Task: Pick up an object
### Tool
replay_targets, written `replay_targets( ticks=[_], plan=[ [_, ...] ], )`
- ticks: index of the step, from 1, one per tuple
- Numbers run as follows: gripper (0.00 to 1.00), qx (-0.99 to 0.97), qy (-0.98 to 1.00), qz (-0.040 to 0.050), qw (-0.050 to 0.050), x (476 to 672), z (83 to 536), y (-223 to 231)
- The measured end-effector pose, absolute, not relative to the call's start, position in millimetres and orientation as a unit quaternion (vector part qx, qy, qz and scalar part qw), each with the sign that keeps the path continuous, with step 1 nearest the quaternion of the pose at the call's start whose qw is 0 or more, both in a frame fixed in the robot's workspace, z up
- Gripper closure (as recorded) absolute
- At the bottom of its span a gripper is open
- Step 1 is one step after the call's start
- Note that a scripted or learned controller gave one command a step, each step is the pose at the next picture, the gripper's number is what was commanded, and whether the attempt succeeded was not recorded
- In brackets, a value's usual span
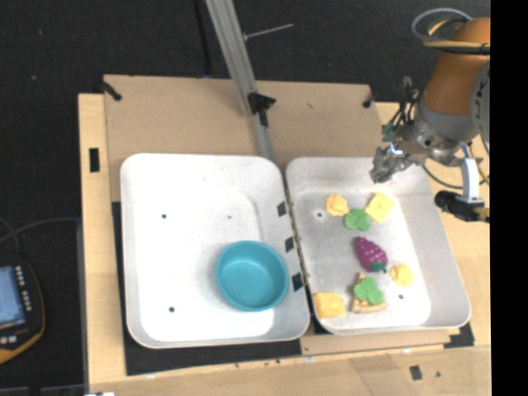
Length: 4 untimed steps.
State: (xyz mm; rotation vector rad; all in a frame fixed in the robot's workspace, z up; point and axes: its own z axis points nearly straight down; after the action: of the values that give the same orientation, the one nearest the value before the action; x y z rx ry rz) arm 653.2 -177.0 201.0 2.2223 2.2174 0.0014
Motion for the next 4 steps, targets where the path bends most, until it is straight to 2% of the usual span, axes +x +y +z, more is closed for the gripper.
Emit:
replay_targets(
  ticks=[1, 2, 3, 4],
  plan=[
    [1.0, 0.707, 0.707, 0.0013, 0.002, 654.1, 217.4, -177.8],
    [1.0, 0.705, 0.709, 0.0011, 0.0, 646.5, 230.5, -126.8],
    [1.0, 0.705, 0.709, 0.0004, -0.001, 651.1, 229.8, -82.1],
    [1.0, 0.706, 0.708, 0.0002, 0.0, 647.3, 222.7, -30.9]
  ],
)
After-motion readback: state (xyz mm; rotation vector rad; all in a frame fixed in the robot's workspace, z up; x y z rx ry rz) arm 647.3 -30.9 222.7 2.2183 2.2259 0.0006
